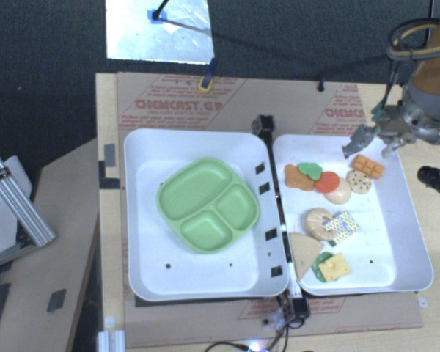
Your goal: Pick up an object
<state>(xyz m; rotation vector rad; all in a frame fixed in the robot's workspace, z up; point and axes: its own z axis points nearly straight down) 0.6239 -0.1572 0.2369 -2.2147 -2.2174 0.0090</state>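
Bench front: cardboard sheet shows past the near rims of both bins; cable clutter sits at the near end of the black divider.
Landmark: black divider, running near to far between the two bins; all places below are given from it.
Right bin: right of divider. Bare white floor runs along its right wall and near right corner, the widest open room in this bin.
Yellow cheese piece: nearest item, right of divider, touching a green leafy bit on its left.
Tan wedge: just right of divider, its edge almost against it, little room on that side.
Round bun: farther back, with a blue-and-yellow patterned wrapper touching its right side.
Mid cluster: red tomato slice, pale disc, chocolate-chip cookie, close-packed, touching or nearly so.
Far cluster: orange-brown piece with green piece on it; waffle cracker farther right.
Gripper: over the right bin's far right corner, just beyond the waffle cracker, fingers spread apart, nothing between them.
Left bin: left of divider, holds green compartment plate, tilted in plan; white floor free all round it.
Beyond the bins: foil sheet on dark floor, well apart.
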